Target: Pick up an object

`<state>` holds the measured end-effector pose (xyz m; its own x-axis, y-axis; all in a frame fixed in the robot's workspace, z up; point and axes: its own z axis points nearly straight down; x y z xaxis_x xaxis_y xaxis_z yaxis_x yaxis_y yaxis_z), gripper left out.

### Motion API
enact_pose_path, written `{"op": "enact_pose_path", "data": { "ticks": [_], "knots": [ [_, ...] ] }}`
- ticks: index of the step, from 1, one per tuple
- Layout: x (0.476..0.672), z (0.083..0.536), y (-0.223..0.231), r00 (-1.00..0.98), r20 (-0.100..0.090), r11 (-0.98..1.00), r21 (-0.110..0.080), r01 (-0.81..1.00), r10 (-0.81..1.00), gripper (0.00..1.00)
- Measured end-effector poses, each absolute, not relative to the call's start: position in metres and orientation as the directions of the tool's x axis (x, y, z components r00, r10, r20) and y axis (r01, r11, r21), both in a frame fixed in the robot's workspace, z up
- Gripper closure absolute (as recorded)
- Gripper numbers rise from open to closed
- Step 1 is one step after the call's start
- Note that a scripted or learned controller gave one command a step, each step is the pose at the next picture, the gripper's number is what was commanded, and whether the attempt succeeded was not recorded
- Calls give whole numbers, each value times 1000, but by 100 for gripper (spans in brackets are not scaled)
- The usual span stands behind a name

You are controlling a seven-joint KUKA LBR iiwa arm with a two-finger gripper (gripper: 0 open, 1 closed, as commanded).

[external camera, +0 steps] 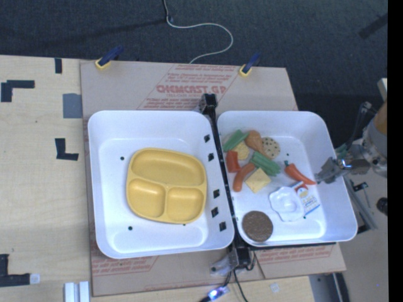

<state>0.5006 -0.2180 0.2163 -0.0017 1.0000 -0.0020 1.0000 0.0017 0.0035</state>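
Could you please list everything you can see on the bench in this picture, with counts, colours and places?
bins: two, white, side by side on the bench
tray: one, yellow, three compartments, in the left bin
toy food: a mixed pile, green, orange, yellow and tan, in the right bin
brown disc: one, near the right bin's front edge
white piece: one, beside the disc
clamps: two, blue and yellow, on the board's far edge
hand: one, grey, at the right bin's right rim

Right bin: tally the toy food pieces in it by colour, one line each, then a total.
In the right bin, as far as the view lets me separate them:
Green: 2 (green pieces)
Orange or red: 4 ()
Yellow: 1 (yellow block)
Brown or tan: 2 (cookie, brown disc)
White: 2 ()
Total: 11
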Motion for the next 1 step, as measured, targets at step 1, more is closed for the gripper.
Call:
{"op": "enact_pose_path", "data": {
  "ticks": [1],
  "knots": [
    [501,224,-217,-1,0,1,0,1000,1000,100]
  ]
}}
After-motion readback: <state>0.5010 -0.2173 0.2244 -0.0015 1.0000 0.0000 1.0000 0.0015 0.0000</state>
